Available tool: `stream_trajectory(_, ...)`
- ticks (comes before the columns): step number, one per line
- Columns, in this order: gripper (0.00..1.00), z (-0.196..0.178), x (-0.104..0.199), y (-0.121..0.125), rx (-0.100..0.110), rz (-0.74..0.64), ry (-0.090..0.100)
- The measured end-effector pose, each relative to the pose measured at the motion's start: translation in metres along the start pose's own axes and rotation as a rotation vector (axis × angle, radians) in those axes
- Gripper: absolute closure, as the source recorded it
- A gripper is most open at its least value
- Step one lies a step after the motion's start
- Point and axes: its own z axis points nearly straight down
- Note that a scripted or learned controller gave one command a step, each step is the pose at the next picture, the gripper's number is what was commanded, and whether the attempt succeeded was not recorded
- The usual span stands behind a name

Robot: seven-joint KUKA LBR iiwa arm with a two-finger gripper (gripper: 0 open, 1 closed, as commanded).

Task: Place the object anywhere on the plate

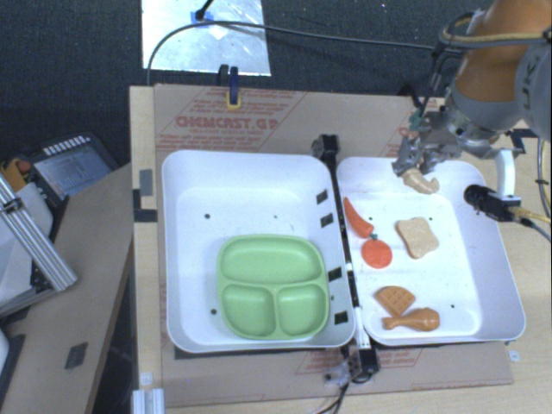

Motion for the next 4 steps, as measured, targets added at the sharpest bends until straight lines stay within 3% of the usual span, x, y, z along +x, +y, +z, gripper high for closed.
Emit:
stream_trajectory(1, 1.00, 0.009, 0.057, 0.000, -0.001, -0.002, 0.001)
stream_trajectory(4, 1.00, 0.006, 0.220, -0.038, 0.001, -0.002, 0.002)
